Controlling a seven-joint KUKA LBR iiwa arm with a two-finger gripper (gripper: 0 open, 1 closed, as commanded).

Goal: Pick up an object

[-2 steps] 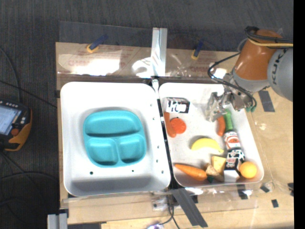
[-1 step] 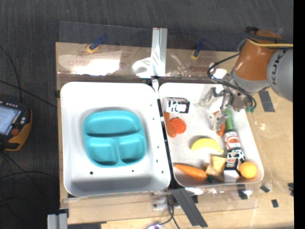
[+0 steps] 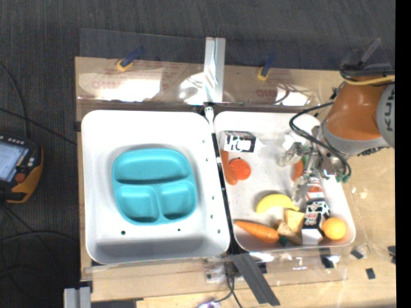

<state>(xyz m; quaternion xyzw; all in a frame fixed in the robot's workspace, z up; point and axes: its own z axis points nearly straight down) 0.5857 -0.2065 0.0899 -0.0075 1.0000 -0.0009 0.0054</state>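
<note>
Banana point(image 3: 275, 203) lies just left of the gripper point(image 3: 302, 186); its grip state unclear.

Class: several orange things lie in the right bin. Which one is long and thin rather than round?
The carrot by the bin's front edge; the tomato and the orange are round.

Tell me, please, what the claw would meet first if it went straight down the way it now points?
Probably the small red-and-white packet just beneath the claw in the right bin; depth is hard to judge from above.
</note>
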